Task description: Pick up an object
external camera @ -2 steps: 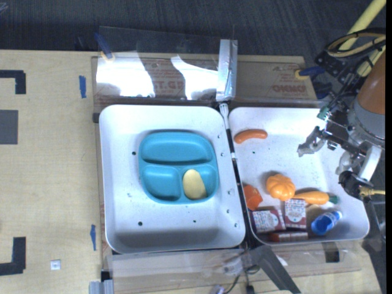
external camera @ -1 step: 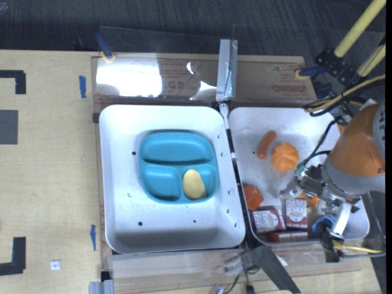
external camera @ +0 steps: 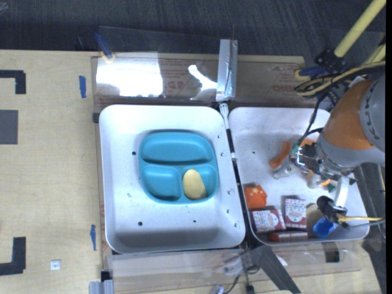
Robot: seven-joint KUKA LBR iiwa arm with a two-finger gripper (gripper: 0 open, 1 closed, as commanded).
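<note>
My gripper [external camera: 293, 166] hangs low over the middle of the right bin [external camera: 257, 127], on the arm reaching in from the right. An orange carrot-like piece [external camera: 281, 154] lies right at its tip, on the upper left side; whether they touch is unclear. Closer to the front of the same bin are an orange-red item [external camera: 255, 196], two small printed packets [external camera: 265, 218] [external camera: 294, 211], a dark red stick [external camera: 288, 237] and a blue object [external camera: 322, 228]. In the left bin [external camera: 116, 164] sits a blue divided plate [external camera: 174, 155] with a yellow egg-shaped object [external camera: 194, 184] in its lower right compartment.
A metal divider post [external camera: 226, 69] stands behind the seam between the bins. Yellow and black cables [external camera: 324, 72] run at the back right by the arm. The far part of the right bin is bare white floor.
</note>
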